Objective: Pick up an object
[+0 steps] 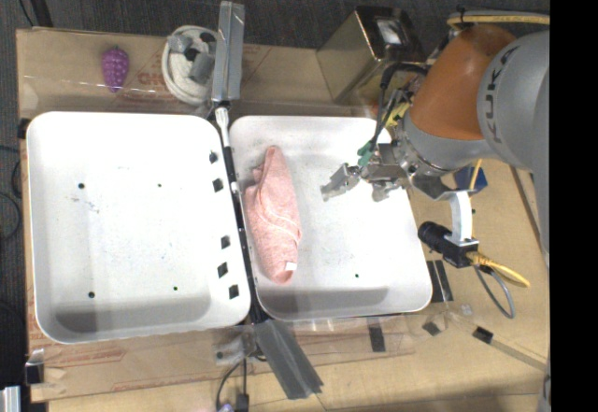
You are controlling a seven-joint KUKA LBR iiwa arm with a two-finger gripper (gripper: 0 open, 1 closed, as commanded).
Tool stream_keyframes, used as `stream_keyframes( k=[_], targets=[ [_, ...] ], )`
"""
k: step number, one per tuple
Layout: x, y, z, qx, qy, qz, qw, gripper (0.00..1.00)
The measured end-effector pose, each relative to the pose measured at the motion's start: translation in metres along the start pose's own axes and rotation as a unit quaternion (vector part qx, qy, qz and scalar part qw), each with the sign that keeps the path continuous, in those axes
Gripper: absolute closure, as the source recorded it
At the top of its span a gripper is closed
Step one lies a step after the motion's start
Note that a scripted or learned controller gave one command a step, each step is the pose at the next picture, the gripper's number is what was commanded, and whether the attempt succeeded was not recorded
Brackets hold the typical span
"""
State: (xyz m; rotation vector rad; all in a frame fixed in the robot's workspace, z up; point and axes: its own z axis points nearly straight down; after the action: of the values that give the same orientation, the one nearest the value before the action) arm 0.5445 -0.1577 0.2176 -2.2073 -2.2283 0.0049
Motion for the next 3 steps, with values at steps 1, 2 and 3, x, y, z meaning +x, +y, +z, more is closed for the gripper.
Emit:
stream_keyframes(
  k=[1, 2, 3],
  targets=[
    [0.034, -0.022, -0.046, -0.002, -0.001, -0.006, 1.0, 0.0],
    [0.046, -0.055, 0.02, -0.001, -0.001, -0.098, 0.9951, 0.0],
    [0.045, -0.002, 0.126, -0.002, -0.001, -0.129, 0.9916, 0.0]
  ],
)
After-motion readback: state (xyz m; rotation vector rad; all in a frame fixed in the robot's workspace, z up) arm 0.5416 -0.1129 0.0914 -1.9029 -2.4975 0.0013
